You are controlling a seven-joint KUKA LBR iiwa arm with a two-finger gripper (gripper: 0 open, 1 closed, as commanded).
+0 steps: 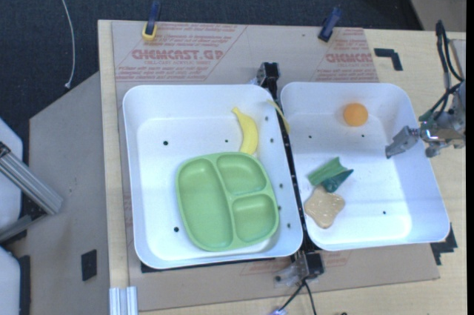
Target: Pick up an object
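The right bin (415,228) holds an orange ball (355,114) near its back, a green object (329,174) at its left middle, and a beige toast-shaped piece (324,208) just in front of the green one. In the left bin (148,158), a yellow banana (247,131) lies behind a green divided plate (227,200). My gripper (404,141) reaches in over the right bin's right side, to the right of the ball and a little nearer the front. Nothing is seen held in it.
Both bins rest on a brown cardboard sheet (222,47) clamped at the back by a yellow-blue clip (151,21) and a blue clip (329,24). Cables hang at the far right (448,61). The right bin's front right floor is bare.
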